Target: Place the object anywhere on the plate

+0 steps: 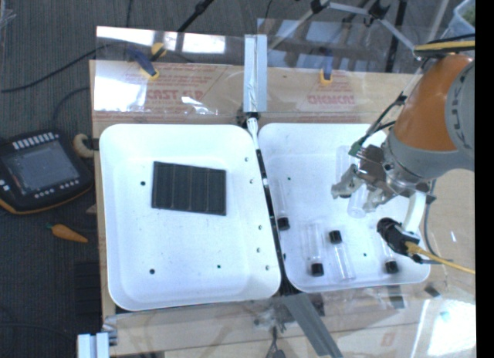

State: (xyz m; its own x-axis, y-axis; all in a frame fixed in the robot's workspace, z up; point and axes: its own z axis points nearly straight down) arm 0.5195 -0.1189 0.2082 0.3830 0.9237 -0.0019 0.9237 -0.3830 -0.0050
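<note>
Dark carpet surrounds the wooden bench, where two shallow white bins sit side by side. Over the right white bin hangs the two-finger metal gripper, below the grey arm's orange band. Whether it is open or closed cannot be told from this angle. A small clear plastic piece shows just beneath it, but it is unclear whether the gripper touches it.

Two clear plastic tubes lie nearly parallel on the floor of the same bin, toward its front and apart from the gripper. They are see-through and faint against the white. Four small black blocks are scattered around them, one lying between the tubes.

The dark grey ribbed rectangular plate lies flat in the middle of the left white bin, well apart from the tubes, with both bins' raised rims between them.

On the carpet to the left rests a black teach pendant.
</note>
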